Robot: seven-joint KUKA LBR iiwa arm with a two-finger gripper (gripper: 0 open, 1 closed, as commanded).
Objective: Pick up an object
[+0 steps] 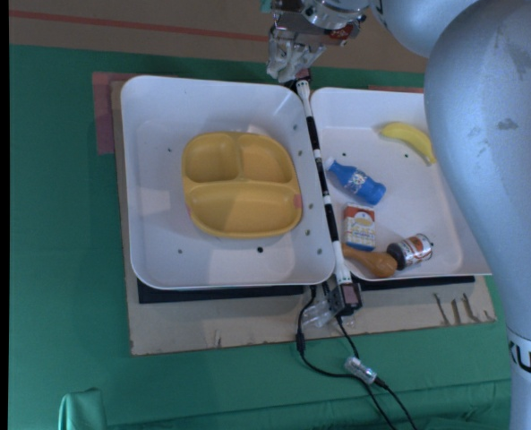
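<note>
Above the bins' far edge, hand (292,64)

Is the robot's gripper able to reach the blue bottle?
Probably yes. The blue bottle lies uncovered in the right bin, apart from the banana and box. The gripper hangs at the bins' far edge.

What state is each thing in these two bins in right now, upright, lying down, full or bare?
Yellow tray: flat in the left bin, compartments bare.
Blue bottle: lying on its side.
Banana: lying flat.
Small carton: lying flat.
Can: on its side.
Drumstick: lying flat.
</note>
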